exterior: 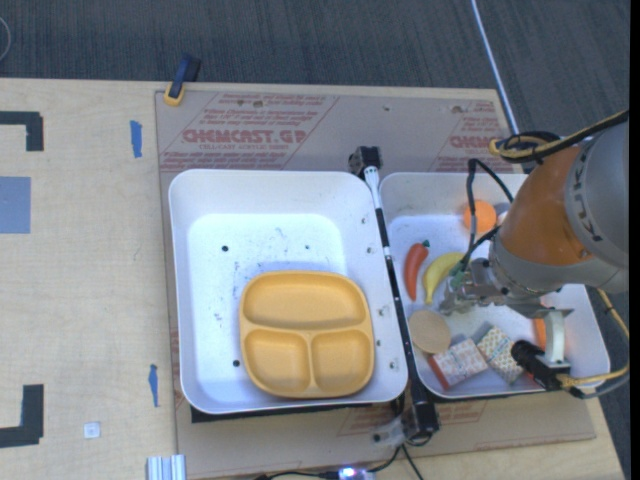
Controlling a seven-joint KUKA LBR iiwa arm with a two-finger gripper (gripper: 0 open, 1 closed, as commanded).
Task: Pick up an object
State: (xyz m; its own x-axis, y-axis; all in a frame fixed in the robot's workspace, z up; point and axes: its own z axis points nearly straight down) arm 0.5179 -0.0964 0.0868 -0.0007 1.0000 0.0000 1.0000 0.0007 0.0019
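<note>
The right bin (398,200) holds several small items. A red chili pepper (414,267) lies near its left wall, and a yellow banana (437,272) lies beside it. An orange fruit (480,214) sits toward the back, partly behind the arm. A tan round disc (431,332) and two patterned small boxes (458,361) (497,350) lie at the front. My gripper (463,294) hangs low over the bin, just right of the banana and above the disc.
The left bin (200,268) holds a yellow three-compartment plate (306,330). An orange piece (540,330) pokes out under the wrist at the right. The arm's bulk covers the right bin's right half. A black divider (385,258) runs between the bins.
</note>
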